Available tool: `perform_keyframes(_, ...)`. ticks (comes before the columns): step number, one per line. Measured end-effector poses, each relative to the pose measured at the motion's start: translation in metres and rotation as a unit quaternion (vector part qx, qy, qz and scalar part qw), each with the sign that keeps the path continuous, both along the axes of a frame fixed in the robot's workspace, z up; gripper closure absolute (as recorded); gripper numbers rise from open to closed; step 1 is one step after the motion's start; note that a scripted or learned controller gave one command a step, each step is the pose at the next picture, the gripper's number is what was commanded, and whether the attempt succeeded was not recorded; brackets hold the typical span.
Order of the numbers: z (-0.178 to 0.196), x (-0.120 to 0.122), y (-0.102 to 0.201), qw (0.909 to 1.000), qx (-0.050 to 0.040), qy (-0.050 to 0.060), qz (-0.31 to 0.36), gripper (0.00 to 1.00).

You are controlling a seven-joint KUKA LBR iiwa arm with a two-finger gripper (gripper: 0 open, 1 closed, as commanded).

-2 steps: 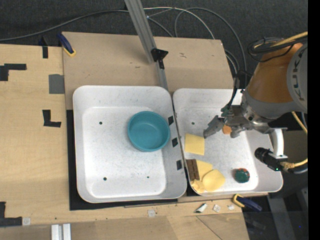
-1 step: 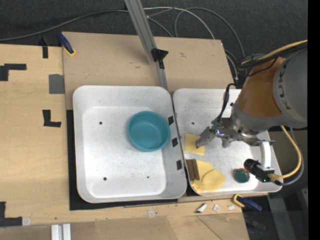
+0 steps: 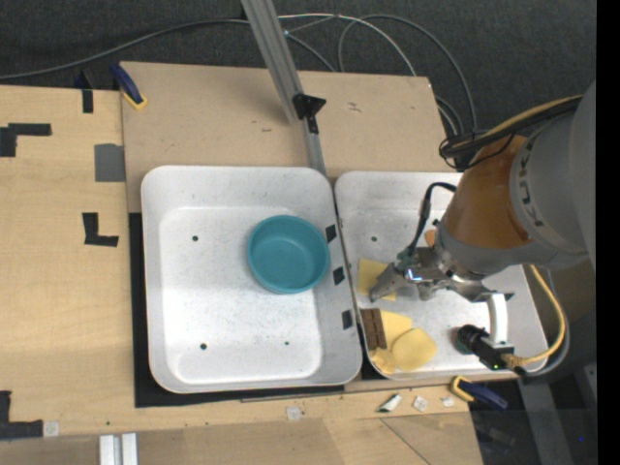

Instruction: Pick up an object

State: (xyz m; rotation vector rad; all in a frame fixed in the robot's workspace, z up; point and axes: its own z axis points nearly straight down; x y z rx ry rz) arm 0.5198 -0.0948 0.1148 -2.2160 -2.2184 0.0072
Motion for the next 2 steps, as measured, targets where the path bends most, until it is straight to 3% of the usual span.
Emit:
perform_keyframes(1, 0.012, 0.001, 0.001, 1.0, 0.0003, -0.002, 0.001, 1.0)
perform_keyframes(2, 0.054, 0.004, 0.0, 1.0, -0.0006, -0.005, 0.0, 1.0)
